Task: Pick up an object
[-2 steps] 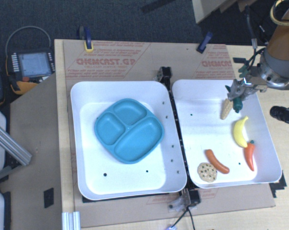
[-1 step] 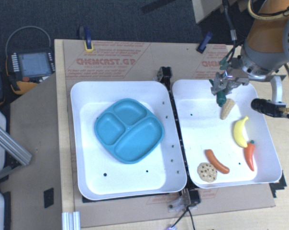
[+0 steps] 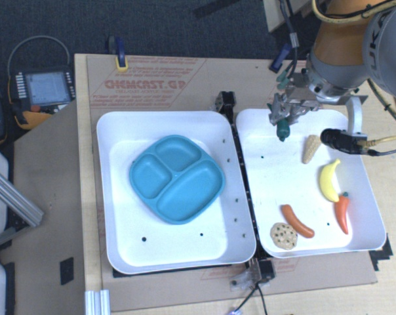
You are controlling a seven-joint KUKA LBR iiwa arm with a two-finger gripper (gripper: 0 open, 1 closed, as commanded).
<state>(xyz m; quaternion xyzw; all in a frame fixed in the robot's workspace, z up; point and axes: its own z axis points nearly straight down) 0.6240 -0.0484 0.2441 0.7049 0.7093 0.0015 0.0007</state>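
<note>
Tool (image 3: 282, 131) hangs over the right bin's (image 3: 267, 195) far end, tips seemingly together on nothing, clear of the toy food — banana (image 3: 329, 180), carrot (image 3: 342, 213), sausage (image 3: 297, 220), cookie (image 3: 284, 235) — lying loose along the near-right; blue divided plate (image 3: 177, 178) fills the left bin (image 3: 113, 176).

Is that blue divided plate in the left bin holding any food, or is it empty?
Empty. The blue divided plate shows bare blue in all three compartments. The toy foods, such as the banana and cookie, lie in the right bin.
</note>
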